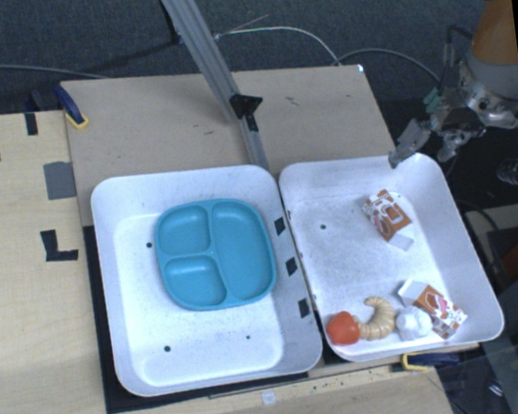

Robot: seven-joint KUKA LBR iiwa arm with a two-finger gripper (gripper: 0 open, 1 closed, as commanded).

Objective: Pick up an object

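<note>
A small orange-and-white carton [388, 216] lies tilted in the right bin [343, 266]. The gripper [414, 145] hovers over the bin's far right corner, holding nothing; whether it is open cannot be told.

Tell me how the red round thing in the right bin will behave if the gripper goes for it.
The red round thing looks smooth and ball-like, so it will probably roll or slip when nudged. It touches the tan croissant shape and lies near the bin's wall, so a push may trap it there.
</note>
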